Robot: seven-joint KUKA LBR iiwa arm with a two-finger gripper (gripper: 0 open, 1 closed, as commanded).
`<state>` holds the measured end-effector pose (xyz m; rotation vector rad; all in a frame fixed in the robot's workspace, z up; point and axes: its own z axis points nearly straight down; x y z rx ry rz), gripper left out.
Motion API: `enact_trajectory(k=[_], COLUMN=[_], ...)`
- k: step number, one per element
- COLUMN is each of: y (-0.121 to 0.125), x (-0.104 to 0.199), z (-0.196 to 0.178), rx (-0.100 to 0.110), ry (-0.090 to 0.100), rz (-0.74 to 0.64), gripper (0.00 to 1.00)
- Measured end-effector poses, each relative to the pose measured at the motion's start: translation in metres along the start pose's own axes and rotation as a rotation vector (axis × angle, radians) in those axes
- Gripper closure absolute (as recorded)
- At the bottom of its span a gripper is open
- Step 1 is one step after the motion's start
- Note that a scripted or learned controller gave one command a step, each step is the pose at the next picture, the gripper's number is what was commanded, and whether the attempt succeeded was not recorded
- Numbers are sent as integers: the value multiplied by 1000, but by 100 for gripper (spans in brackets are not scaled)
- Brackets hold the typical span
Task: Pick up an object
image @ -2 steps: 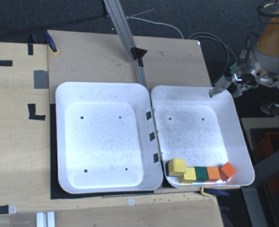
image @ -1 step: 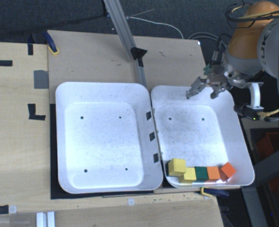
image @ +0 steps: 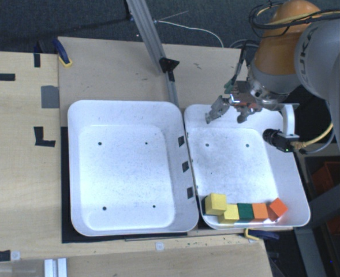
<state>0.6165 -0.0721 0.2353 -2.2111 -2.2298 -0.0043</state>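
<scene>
Camera view: two white bins side by side on the bench. The left bin (image: 80, 154) has nothing in it that I can make out. The right bin (image: 285, 178) holds all the pickable stuff, a row of small blocks crowded along its near wall: a yellow block (image: 217, 203), a second yellow block (image: 231, 213) just beside it, then a green block (image: 246, 212), an orange block (image: 260, 211) and a red-orange block (image: 277, 207) tilted against the near right corner. They touch each other in a line, likely because the sloped bin walls herd loose pieces into the edge.

The arm (image: 285, 45) comes in from the right and hangs over the far rim of the right bin. The gripper (image: 228, 113) sits there with its two fingers spread apart and nothing between them, so the claw is released. It is well apart from the blocks, at the opposite end of the same bin.

Judgement: the pick is not yet started. The wall-hugging row looks awkward to grasp, with little room for a finger on the wall side. The first yellow block at the row's left end looks the most exposed target.
</scene>
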Motion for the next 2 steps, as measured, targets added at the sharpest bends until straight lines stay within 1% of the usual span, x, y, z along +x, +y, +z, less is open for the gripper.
enact_trajectory(k=[1, 2], y=[0, -48], x=[-5, -42], z=[-9, 14], rx=[2, 7], ry=[-2, -5], rz=[5, 12], gripper=[100, 100])
